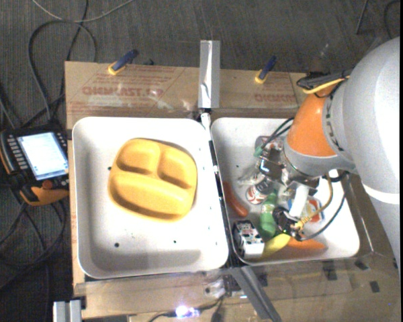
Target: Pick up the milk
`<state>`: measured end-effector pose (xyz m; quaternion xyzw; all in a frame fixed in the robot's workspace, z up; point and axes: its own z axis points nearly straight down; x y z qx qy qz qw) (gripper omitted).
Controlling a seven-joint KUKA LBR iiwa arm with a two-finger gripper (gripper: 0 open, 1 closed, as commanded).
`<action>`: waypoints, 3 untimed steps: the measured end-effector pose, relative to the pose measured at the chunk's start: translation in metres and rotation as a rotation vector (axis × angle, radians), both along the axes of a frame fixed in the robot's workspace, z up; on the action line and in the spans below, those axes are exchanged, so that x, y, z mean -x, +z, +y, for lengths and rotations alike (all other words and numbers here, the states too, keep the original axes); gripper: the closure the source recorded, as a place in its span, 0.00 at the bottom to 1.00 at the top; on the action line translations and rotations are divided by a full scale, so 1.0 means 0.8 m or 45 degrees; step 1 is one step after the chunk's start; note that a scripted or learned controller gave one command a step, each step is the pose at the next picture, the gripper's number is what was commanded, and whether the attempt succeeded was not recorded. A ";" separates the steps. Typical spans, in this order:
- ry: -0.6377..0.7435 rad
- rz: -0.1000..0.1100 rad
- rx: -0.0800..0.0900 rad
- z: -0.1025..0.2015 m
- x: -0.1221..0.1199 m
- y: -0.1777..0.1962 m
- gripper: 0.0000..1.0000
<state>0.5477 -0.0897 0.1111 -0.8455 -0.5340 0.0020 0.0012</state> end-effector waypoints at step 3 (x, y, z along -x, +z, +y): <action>0.186 -0.017 0.008 -0.027 -0.109 -0.028 0.00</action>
